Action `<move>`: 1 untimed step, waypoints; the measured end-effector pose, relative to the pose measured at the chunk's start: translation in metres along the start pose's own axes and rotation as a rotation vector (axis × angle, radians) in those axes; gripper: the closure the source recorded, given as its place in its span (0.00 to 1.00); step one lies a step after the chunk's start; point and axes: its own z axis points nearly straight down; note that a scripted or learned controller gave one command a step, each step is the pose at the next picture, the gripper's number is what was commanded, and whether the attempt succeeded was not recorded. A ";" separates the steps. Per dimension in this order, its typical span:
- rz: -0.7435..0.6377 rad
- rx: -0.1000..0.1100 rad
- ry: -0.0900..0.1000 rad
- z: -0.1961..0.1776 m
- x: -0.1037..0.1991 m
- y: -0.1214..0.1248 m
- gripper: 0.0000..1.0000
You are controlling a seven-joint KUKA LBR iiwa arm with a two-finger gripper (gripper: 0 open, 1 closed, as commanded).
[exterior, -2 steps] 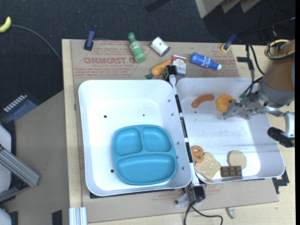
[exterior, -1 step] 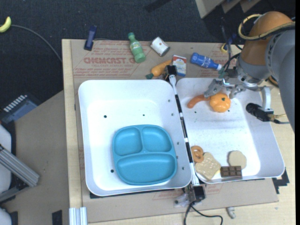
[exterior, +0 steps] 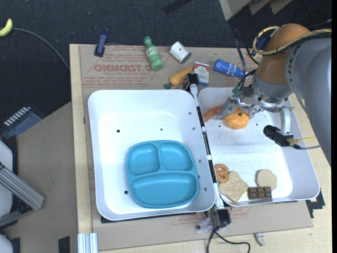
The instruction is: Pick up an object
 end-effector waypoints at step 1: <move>0.000 -0.002 -0.001 -0.011 0.000 0.001 1.00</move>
